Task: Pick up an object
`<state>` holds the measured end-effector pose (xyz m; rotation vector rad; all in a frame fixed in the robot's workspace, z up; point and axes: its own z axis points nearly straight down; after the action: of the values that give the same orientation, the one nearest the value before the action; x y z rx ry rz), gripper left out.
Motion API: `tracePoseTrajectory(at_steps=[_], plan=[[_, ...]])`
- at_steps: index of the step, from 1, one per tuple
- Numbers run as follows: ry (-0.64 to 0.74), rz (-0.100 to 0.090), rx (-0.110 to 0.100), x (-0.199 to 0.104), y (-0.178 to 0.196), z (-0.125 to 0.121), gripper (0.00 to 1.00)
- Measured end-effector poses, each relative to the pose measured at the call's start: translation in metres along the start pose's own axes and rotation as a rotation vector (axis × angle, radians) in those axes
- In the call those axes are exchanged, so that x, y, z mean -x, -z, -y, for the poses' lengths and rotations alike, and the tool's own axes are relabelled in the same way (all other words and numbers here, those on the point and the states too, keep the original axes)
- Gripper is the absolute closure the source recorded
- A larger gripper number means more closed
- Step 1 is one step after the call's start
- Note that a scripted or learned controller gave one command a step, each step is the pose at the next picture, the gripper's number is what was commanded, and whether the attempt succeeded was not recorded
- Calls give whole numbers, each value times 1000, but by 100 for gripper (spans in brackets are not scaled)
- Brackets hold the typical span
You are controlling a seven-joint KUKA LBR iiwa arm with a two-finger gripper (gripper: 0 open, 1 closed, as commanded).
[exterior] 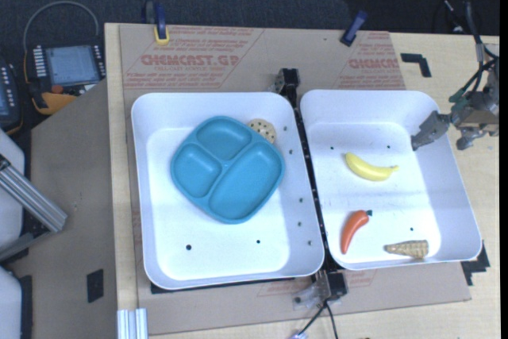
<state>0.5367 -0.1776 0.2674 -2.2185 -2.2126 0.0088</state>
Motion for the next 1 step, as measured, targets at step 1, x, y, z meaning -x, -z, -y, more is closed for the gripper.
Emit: tracePoseTrajectory(at_steps=[1], plan=[[3,2,10,0,5,-2,0]])
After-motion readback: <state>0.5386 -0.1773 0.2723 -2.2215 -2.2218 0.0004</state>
